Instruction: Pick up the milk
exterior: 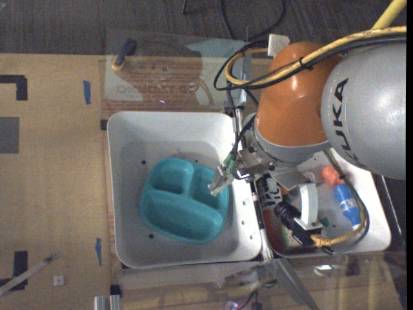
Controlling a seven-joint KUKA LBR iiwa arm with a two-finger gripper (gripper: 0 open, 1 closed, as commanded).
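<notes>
Two white bins. Left bin (pixel 129 141): teal divided tray (pixel 174 205); gripper (pixel 220 182) hangs over its right rim, opening cannot be told. Right bin (pixel 382 228): blue bottle (pixel 346 200); black-and-white pack (pixel 267 190), possibly the milk, at left wall, half hidden under the arm.

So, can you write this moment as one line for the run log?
gripper: above right edge of teal tray | teal tray: in left bin | arm: covers much of right bin

Open floor along top and left walls of left bin (pixel 129 147), teal tray (pixel 177 202) filling its lower middle, gripper (pixel 219 183) over tray's right edge, arm (pixel 310 108) covering crowded right bin (pixel 381 234).
</notes>
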